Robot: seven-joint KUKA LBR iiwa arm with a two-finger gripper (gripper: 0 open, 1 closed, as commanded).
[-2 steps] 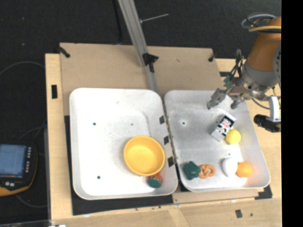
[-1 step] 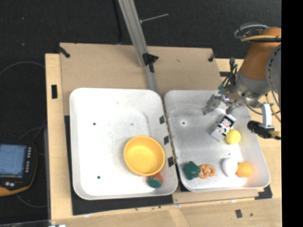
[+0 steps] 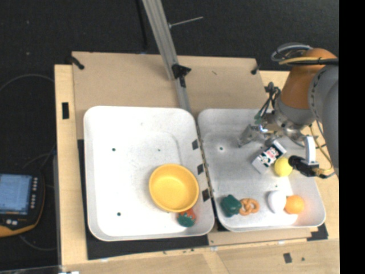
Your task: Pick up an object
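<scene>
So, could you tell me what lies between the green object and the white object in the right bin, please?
The camera view shows an orange pretzel-shaped toy between the green object and the white object.

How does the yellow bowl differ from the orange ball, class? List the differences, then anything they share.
The bowl is yellow; the ball is orange.
The bowl is far larger than the ball.
The bowl is hollow and open upward; the ball is a closed round shape.
The bowl sits in the left bin; the ball sits in the right bin, by its near right corner.
Both look round from above and lie toward the bins' near edges.
</scene>
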